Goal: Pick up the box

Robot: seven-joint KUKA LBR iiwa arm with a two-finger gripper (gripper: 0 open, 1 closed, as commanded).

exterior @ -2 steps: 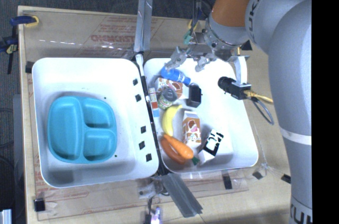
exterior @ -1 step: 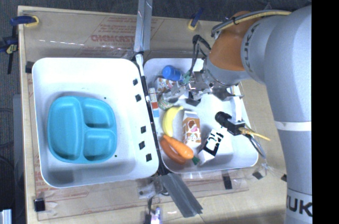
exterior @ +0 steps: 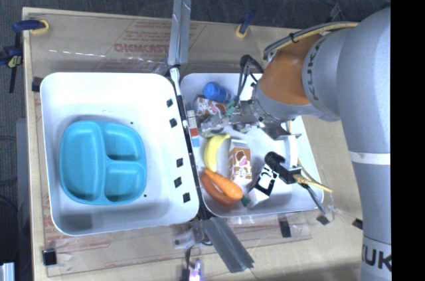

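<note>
The box [exterior: 240,164] is a small white and orange carton lying in the right bin [exterior: 302,140], between a banana [exterior: 214,150] and the bin's right half. My gripper [exterior: 230,115] reaches in from the right at the far part of this bin, just beyond the box's far end and beside a colourful packet [exterior: 208,107]. Nothing can be made out between its tips. The grey arm with its orange band [exterior: 289,77] hides the bin's far right corner.
An orange carrot [exterior: 222,187] lies near the front of the right bin and a blue bottle [exterior: 214,91] at its far end. The left bin [exterior: 66,93] holds a blue divided plate [exterior: 103,161]. A ridge with black clips [exterior: 179,140] separates the bins.
</note>
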